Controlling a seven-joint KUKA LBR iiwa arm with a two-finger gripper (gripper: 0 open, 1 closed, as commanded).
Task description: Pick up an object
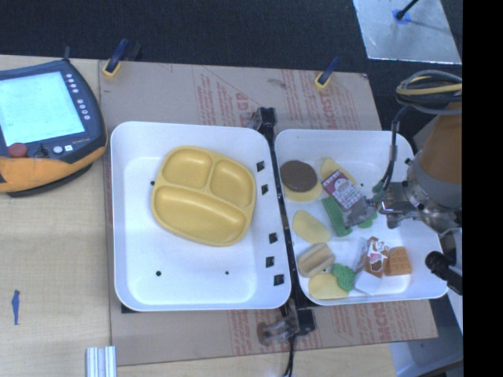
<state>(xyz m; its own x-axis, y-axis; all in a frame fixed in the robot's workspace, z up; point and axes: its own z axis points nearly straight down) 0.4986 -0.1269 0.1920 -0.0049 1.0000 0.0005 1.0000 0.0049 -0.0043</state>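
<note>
In the right bin (308, 144), pincer (366, 209), grip unclear, meets diagonal red packet (340, 189).

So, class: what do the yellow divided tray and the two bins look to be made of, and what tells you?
Yellow divided tray: probably moulded plastic with a smooth, slightly glossy finish, judging by its rounded compartments and soft highlights.
Left bin and right bin: likely thin white plastic, smooth, with rounded corners and raised rims; the exact material can't be confirmed.
</note>
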